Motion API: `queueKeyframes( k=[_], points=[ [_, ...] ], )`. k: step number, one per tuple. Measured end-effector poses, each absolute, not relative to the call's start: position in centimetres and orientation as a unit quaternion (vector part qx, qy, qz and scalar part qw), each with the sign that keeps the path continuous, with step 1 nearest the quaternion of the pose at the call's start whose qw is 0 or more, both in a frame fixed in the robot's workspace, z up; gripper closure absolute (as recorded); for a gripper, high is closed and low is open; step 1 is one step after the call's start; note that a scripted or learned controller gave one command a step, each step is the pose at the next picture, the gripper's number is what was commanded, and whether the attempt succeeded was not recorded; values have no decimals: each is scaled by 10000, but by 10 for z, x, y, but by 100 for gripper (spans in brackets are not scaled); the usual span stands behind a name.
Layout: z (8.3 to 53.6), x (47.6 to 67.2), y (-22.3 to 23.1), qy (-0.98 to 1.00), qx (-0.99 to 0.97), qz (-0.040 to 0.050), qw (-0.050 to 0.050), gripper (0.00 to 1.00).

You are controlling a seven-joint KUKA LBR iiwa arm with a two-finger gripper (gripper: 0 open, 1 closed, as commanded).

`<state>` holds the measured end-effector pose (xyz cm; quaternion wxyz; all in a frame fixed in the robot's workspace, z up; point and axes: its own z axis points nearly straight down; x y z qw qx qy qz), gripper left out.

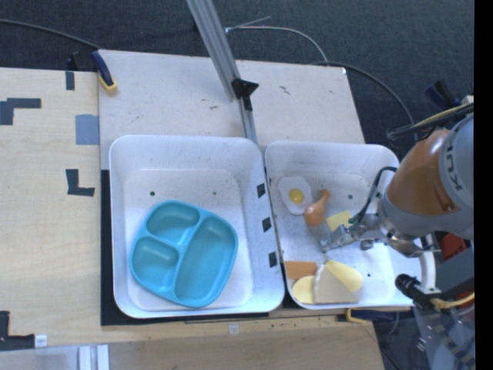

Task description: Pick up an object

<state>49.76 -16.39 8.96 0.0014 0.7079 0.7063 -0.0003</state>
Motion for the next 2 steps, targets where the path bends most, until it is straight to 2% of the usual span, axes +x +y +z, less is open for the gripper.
queueKeyframes(
  k=[1,2],
  points=[
    [90,486,-163,7073,7069,2,17,0],
    [102,485,-155,7077,7066,1,-9,0]
  ],
)
